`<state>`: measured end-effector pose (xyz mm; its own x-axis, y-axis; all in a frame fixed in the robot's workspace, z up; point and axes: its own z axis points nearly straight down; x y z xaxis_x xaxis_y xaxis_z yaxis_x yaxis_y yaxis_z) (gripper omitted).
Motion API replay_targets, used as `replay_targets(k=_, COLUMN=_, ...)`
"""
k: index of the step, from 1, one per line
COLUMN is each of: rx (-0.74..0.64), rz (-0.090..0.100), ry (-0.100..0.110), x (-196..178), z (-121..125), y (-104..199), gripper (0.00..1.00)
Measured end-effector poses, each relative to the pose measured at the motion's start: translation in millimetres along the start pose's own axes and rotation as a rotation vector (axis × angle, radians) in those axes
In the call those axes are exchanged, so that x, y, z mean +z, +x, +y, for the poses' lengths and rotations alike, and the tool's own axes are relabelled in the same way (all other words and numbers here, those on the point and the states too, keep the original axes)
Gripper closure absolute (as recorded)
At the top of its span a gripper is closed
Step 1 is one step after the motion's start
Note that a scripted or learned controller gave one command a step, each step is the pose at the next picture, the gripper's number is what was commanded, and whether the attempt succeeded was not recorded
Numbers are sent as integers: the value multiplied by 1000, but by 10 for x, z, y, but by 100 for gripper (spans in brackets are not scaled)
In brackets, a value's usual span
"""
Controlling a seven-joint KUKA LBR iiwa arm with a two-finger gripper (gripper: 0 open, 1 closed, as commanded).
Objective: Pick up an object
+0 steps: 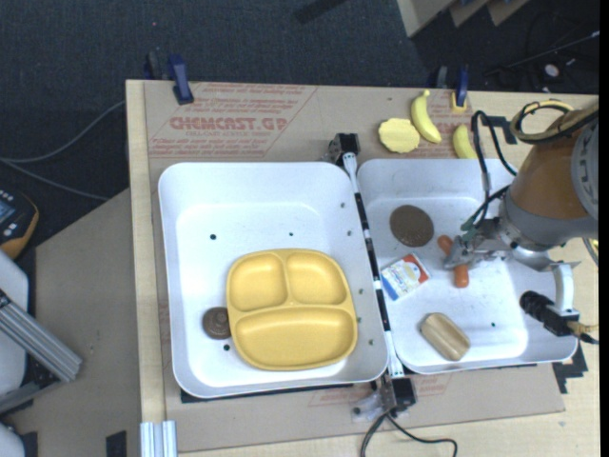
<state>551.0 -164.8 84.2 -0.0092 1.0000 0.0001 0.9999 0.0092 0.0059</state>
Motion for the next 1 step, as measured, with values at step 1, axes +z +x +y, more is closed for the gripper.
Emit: replay_targets(k=1, rx=-5, rz=2, ry=-12, x=-1077, z=829, y=914, gripper=100)
